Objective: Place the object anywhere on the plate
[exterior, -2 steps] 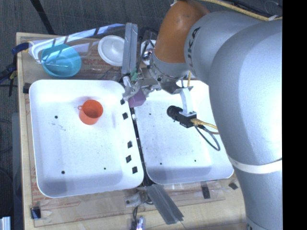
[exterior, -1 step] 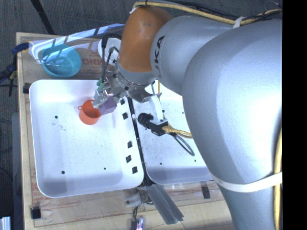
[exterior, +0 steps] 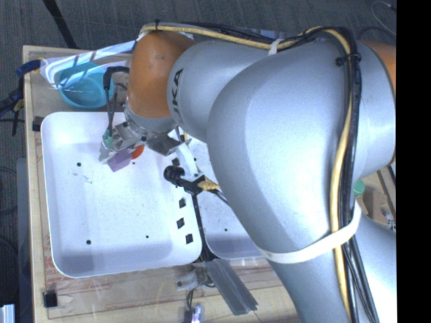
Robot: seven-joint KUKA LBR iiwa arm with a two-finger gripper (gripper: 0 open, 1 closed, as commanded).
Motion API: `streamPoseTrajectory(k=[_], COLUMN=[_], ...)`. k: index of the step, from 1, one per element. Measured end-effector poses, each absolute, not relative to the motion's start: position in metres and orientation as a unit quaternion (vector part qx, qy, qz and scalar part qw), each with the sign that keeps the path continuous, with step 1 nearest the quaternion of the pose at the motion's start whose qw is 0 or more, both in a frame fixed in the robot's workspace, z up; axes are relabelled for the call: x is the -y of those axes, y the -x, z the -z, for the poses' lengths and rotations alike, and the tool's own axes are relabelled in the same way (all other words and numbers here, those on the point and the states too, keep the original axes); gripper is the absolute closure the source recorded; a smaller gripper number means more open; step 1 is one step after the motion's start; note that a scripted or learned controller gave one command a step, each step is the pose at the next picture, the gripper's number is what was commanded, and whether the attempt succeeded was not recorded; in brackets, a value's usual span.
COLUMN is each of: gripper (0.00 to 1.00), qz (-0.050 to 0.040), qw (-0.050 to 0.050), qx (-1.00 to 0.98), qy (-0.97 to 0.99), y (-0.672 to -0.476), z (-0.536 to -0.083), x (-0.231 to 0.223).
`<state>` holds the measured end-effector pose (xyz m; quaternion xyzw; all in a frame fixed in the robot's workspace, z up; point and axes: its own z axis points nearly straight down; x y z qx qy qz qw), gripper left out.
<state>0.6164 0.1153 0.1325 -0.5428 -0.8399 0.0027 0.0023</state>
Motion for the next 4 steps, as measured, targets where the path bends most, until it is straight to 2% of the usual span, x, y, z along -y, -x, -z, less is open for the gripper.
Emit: streamPoseTrajectory(k=[1, 2, 3, 4], gripper=[1.0, 1.0, 1.0, 1.0], qz=[-0.0017, -0.001, -0.0009, -0.0027], qw=[0.001, 0.001, 0.001, 0.003], qx=[0.841, 0.857, 0.838, 0.845], qy=[0.541, 0.516, 0.545, 0.535], y=[-0.657, -0.657, -0.658, -0.622], z=[-0.189, -0.259, -0.408, -0.347], x=[-0.037, 0.069, 0.043, 0.077])
